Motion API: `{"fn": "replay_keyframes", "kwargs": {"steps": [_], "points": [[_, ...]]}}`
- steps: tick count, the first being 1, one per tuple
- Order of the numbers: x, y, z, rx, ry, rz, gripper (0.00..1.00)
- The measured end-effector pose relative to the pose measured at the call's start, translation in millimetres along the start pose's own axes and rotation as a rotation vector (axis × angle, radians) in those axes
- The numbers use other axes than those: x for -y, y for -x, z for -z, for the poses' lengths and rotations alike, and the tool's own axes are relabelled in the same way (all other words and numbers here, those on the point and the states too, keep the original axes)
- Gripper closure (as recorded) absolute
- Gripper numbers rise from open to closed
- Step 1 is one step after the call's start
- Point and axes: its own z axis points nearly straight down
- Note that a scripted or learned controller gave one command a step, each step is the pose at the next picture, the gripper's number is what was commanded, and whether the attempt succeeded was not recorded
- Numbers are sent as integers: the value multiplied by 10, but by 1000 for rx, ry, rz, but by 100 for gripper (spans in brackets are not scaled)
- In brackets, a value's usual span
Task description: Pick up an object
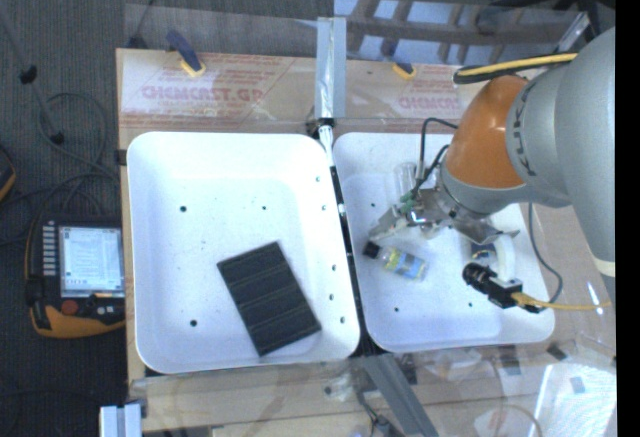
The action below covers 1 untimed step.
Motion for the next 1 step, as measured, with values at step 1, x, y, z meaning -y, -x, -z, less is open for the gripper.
{"fn": "replay_keyframes", "kwargs": {"steps": [1], "points": [[-692,274,-21,-1,-3,57,0]]}}
